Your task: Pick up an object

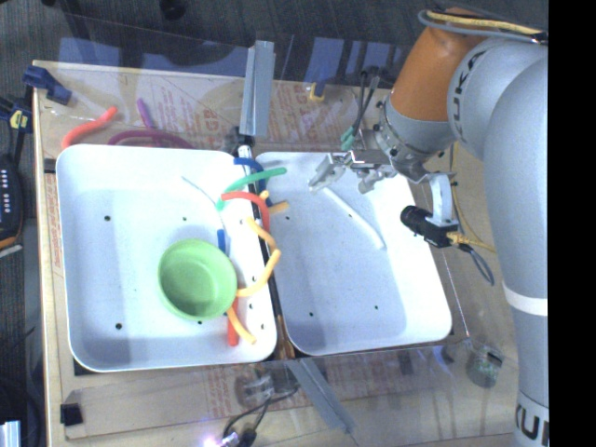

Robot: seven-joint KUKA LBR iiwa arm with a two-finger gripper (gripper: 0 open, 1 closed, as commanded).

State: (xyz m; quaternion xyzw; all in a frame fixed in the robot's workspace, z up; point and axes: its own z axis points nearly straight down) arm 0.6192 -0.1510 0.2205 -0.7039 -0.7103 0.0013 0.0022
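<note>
A green bowl (196, 278) sits upright in the left white bin (93, 240), near its right side. Several coloured flexible strips (253, 240) in green, orange, yellow, red and blue drape over the divide between the two bins. My gripper (344, 179) hangs over the far edge of the right bin (354, 296), well to the right of the bowl and above it in the view. Its fingers (321, 176) stand spread apart, open, with nothing between them.
A red tube (88, 128) and a purple tube (149, 139) lie on the bench behind the left bin. A grey upright bar (257, 87) stands at the back between the bins. A black fitting (424, 224) with a cable hangs over the right bin's right edge.
</note>
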